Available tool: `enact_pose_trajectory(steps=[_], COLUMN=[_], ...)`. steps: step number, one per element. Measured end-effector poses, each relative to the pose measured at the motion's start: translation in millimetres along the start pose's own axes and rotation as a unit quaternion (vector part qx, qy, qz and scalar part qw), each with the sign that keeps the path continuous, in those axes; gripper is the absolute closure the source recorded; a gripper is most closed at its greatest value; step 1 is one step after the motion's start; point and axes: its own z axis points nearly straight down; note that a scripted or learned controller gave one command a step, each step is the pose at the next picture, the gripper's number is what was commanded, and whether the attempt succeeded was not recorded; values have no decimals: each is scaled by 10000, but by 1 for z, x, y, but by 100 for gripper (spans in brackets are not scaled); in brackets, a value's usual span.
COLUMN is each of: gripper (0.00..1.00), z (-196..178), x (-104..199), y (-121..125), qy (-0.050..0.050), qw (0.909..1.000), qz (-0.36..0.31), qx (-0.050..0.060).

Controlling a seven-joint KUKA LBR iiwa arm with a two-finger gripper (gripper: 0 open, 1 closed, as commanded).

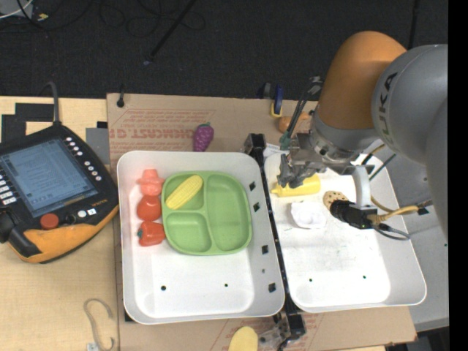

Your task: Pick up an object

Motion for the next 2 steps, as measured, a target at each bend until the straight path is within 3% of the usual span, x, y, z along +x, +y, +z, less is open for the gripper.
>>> enact_pose_trajectory(steps=[1, 2], gripper=[100, 100], z=[19, 12], x=[4, 5], y=[5, -3], qy=[-8, -7], qw=[10000, 10000], qz=[28, 34], qx=[18, 14])
